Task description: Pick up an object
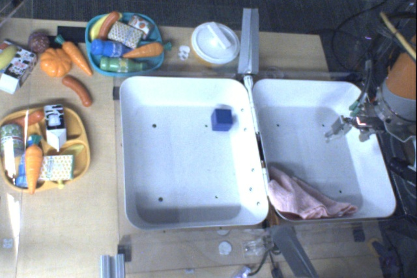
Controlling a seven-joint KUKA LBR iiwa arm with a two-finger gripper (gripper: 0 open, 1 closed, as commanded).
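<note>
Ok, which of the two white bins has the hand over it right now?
The right bin, the one with the pink cloth in its near corner. The hand sits above its right half. The left bin holds the blue cube.

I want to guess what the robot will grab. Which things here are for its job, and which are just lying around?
For the job:
- blue block in the left bin
- pink cloth in the right bin
- gripper over the right bin

Just lying around:
- blue bowl of toy food
- yellow tray of toy food
- toy pumpkin
- white lid
</note>
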